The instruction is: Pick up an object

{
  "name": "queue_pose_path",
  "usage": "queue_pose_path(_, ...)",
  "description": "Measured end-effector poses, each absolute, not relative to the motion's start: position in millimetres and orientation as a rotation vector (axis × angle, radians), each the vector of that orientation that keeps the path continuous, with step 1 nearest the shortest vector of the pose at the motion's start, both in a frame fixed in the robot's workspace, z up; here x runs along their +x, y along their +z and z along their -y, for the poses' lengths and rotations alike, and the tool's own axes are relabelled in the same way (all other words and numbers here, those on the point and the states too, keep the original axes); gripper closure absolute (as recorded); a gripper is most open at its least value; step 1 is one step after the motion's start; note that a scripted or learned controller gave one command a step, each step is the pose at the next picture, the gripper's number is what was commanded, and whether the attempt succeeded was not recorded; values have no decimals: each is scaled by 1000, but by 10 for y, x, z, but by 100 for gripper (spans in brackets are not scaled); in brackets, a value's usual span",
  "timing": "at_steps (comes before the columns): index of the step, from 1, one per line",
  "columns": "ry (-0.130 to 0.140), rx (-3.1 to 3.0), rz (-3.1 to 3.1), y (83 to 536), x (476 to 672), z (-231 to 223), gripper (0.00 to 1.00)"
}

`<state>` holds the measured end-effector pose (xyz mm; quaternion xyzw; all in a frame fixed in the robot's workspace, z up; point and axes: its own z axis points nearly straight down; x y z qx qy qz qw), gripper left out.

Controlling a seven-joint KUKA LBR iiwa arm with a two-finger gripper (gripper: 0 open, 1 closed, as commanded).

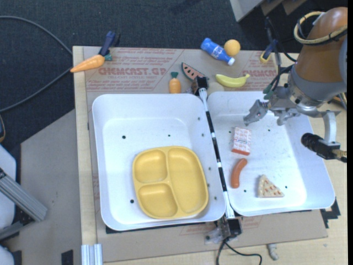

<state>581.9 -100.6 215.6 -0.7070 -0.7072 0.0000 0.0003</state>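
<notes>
The right bin (309,200) holds three things: a white and red packet (241,141), a red-orange sausage (237,173) and a wedge-shaped waffle piece (269,187). My gripper (270,115) hangs over the upper part of this bin, above and to the right of the packet. It is open, its two fingers spread apart with nothing between them. The packet lies a short way below the left finger (255,114), apart from it.
The left bin (110,126) holds a yellow divided plate (170,181). Behind the bins on the cardboard lie a carrot (88,64), a small orange toy (175,85), a watermelon slice (191,70), a banana (232,80), a blue bottle (216,51) and an orange (232,47).
</notes>
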Motion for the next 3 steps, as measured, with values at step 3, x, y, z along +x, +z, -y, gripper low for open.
queue_pose_path(3,1,-2220,2219,843,5412,934,0)
